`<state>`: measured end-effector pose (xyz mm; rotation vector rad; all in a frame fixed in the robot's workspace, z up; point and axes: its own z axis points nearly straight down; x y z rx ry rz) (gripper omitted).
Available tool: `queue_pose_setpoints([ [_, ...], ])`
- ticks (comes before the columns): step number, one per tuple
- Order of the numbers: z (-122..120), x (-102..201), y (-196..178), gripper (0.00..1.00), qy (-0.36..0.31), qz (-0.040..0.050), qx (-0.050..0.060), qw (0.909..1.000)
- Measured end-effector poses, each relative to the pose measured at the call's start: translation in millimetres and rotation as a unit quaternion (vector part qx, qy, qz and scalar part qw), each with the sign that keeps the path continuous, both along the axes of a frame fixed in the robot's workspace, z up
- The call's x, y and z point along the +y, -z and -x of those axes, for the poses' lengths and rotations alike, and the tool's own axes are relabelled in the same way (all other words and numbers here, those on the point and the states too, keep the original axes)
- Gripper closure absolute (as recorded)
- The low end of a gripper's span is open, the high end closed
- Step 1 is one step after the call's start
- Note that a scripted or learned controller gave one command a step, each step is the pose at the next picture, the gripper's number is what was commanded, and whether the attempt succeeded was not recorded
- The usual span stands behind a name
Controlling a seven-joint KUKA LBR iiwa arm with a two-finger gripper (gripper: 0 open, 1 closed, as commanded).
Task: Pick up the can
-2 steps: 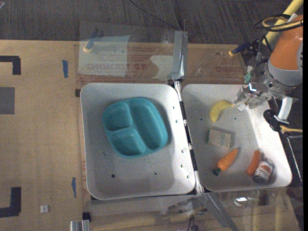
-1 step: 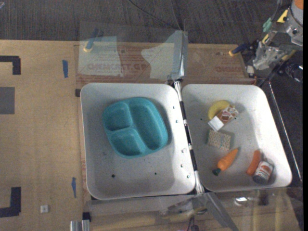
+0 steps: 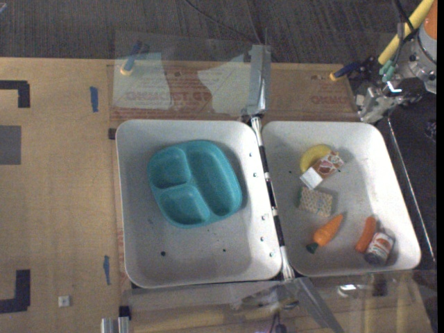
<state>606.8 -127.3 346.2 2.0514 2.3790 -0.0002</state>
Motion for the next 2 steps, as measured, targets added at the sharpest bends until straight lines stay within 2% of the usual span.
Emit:
queue_pose_setpoints([
  [1, 58.9, 40.0, 30.8, 1.00, -0.107, -0.0002, 0.000, 0.9942],
  [2, 59.1, 38.9, 30.7, 0.00, -0.106, -0.0001, 0.000, 0.9943],
])
